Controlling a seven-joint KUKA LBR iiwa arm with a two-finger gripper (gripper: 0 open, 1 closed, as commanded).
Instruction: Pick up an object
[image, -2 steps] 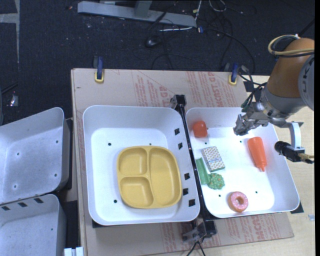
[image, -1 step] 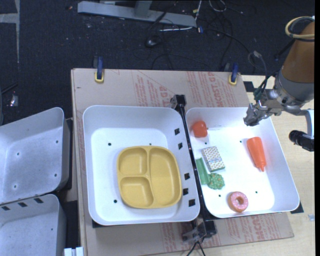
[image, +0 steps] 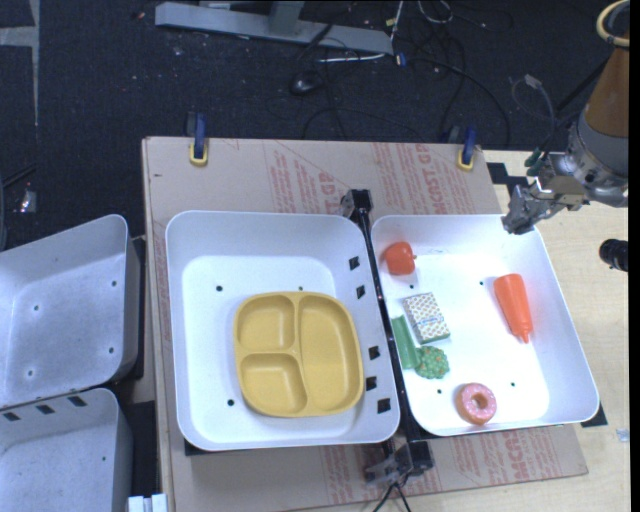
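the gripper (image: 520, 217) hangs over the right bin's (image: 560, 300) far corner, its state perhaps unreadable from here; carrot (image: 514, 304), donut (image: 476, 402) lie below; yellow tray (image: 298, 352) in left bin (image: 200, 300).

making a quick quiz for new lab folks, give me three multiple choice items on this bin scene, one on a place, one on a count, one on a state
1. Where is the yellow tray?
A. left bin
B. right bin
C. on the floor

2. How many compartments does the tray have?
A. two
B. three
C. five

3. Where is the end effector?
A. pressing on the pink donut
B. inside the left bin
C. over the right bin's far right corner, away from the toys

Answers:
1 A, it lies in the left bin.
2 B, ridges split it in three.
3 C, it sits at the right bin corner, apart from the orange carrot and pink donut.
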